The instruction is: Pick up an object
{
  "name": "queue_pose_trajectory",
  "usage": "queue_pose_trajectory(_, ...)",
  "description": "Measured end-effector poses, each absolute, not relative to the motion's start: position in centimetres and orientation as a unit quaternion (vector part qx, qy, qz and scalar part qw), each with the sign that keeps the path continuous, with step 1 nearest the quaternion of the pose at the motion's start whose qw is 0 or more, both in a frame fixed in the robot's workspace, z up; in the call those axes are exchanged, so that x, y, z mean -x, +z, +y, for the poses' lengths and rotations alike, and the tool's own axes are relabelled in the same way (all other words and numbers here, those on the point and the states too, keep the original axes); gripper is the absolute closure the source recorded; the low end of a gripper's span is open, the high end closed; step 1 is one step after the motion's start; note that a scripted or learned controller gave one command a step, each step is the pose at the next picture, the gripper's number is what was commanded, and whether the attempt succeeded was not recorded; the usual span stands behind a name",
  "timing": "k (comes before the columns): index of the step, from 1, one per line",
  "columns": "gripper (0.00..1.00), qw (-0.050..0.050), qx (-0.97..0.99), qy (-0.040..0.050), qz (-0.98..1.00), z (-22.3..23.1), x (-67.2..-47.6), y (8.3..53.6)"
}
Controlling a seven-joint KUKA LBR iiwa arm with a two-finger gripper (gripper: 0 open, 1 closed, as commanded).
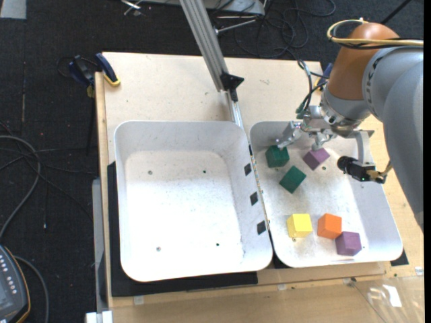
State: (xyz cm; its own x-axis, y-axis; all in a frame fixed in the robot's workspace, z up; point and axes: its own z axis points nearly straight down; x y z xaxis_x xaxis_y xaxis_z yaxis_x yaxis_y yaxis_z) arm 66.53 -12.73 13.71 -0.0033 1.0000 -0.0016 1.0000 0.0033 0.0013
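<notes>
The pincer (304, 135) hangs over the far end of the right bin (377, 210), below the grey arm (397, 86) and its orange band (353, 62), which come in from the right. Whether it is released or clenched I cannot tell: the metal parts at the wrist blur together against the white bin wall, and no block sits visibly within it. Just below it lie two blocks, a dark green cube (277, 156) toward the wall shared with the left bin (135, 147), and a purple cube (316, 158) just beside it on the right; both appear to rest on the bin floor, close to the tool but apart from each other. A second dark green cube (292, 179) lies a little nearer the camera, between and below those two. Toward the near end of the right bin three more blocks sit in a loose cluster: a yellow cube (300, 225), an orange cube (329, 226) just beside it, and another purple cube (348, 243) touching or almost touching the orange one at its near right corner. Both bins rest side by side on the pale wooden bench (168, 89), and a slanted aluminium rail (202, 32) runs from the top of the view down to the bins' shared edge.
</notes>
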Motion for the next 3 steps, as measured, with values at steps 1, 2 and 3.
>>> queue_pose_trajectory(1,0.00,0.009,-0.706,0.0074,0.708,-10.6,-64.1,11.5)
queue_pose_trajectory(2,1.00,0.014,-0.707,0.0091,0.707,-10.8,-64.3,12.7)
queue_pose_trajectory(3,1.00,-0.001,-0.709,-0.0019,0.705,-16.1,-59.6,9.4)
